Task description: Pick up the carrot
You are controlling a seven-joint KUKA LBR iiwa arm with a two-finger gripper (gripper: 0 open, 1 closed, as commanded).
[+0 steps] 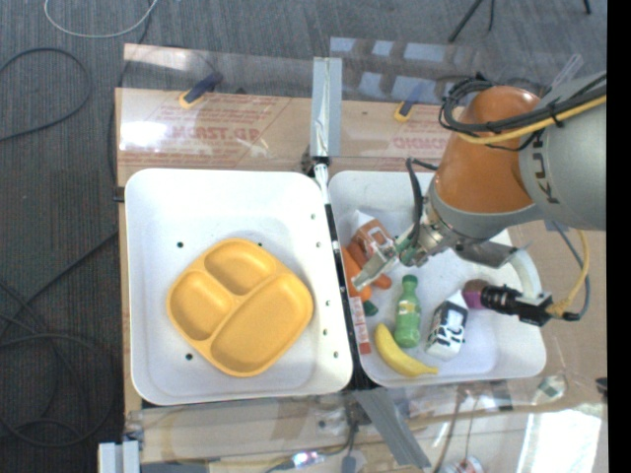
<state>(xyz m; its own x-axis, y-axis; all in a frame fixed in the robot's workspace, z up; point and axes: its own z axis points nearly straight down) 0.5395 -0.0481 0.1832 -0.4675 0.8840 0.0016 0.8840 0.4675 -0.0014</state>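
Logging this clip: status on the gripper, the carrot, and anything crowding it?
Gripper low in right bin, over the carrot; grasp unclear. Carrot by the bin's left wall. Green bottle and banana close by.

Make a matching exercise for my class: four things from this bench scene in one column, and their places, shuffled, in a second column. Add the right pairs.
Things
1. yellow tray
2. banana
3. green bottle
4. carrot

Places
A. upright in the middle of the right bin
B. along the right bin's left wall
C. in the left bin
D. by the right bin's front wall

Pairs: 1-C, 2-D, 3-A, 4-B
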